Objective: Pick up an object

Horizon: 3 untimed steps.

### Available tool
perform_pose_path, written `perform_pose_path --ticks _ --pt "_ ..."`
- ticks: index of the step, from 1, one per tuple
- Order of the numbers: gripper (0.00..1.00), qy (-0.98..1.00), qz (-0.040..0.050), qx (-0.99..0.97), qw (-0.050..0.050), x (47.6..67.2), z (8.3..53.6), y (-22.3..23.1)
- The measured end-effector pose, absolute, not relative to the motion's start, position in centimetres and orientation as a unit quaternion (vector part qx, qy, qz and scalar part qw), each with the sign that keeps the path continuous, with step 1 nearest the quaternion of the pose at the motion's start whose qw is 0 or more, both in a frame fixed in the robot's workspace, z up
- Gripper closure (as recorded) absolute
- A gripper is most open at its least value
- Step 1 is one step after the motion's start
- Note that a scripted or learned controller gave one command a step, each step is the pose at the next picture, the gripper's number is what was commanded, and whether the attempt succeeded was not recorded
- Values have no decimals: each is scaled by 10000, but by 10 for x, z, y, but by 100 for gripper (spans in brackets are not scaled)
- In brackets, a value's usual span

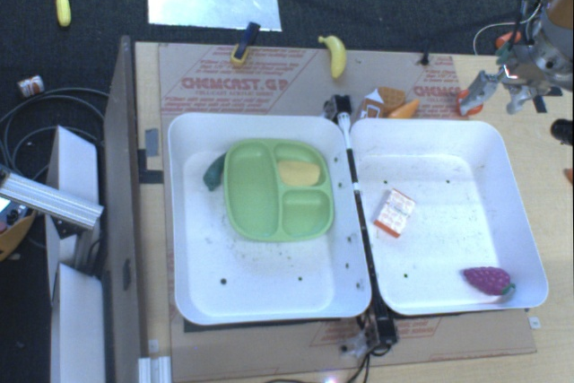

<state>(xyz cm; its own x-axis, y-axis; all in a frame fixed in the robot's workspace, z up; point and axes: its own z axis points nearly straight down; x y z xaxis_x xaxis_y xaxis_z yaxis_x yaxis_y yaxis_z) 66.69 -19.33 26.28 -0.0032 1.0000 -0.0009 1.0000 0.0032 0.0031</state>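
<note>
My gripper (499, 96) hangs at the far right, above the bench just behind the right bin's (430, 139) back right corner. Its two fingers are spread open with nothing between them. In the right bin lie a small white and orange box (394, 212) near the middle and a purple berry-like toy (487, 280) at the front right. The left bin (193, 220) holds a green divided plate (269, 211) with a yellow piece (300, 172) in its upper right compartment. A dark green item (213, 170) lies against the plate's left rim.
Behind the bins on the cardboard lie a yellow banana (335, 55), an orange and brown item (393, 103) and a yellow-blue clamp (243, 45). A black divider (354, 193) runs between the bins. Cables (45, 130) and a metal bar (49, 200) sit at the left.
</note>
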Motion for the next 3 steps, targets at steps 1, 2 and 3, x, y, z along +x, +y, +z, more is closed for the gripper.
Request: perform_pose_path --ticks 1,2,3 --pt "0 7079 -20 7063 -50 635 149 -163" --pt "0 7107 3 7035 -31 608 120 -86" --pt "0 7074 -5 7068 -11 589 82 -85"
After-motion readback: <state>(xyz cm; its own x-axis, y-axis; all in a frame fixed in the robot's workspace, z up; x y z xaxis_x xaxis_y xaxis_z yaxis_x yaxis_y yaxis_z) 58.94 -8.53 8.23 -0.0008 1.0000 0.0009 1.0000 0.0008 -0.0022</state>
